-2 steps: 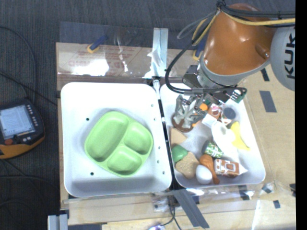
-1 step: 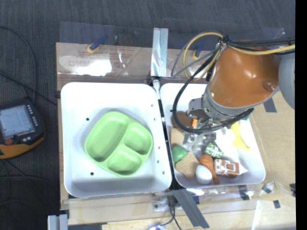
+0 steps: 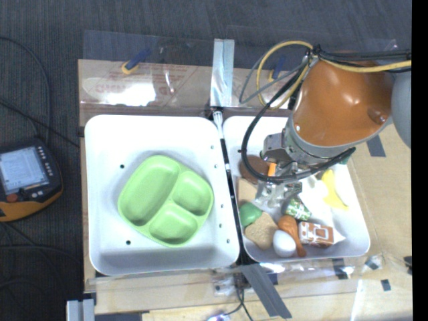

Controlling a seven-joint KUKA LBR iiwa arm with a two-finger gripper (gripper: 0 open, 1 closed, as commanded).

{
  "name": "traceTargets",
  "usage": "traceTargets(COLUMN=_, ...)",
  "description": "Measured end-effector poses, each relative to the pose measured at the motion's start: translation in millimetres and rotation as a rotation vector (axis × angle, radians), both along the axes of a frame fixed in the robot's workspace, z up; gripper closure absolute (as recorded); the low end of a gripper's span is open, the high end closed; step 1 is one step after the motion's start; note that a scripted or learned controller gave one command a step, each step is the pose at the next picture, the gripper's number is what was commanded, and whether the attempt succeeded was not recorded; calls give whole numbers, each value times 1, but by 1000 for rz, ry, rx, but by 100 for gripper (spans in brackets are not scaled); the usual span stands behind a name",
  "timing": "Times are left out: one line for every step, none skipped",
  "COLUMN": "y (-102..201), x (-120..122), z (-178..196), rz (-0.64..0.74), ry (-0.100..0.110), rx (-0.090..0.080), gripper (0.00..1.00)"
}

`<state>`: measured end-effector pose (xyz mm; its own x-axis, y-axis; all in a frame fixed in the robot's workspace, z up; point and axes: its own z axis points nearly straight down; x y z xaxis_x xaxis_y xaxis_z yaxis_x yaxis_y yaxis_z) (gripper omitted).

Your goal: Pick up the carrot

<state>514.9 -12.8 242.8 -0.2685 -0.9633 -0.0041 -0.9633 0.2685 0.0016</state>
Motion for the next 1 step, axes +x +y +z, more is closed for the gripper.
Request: traceTargets(y=2, x=1, z=9, rz=-1, ry=0, rx=3, gripper=100)
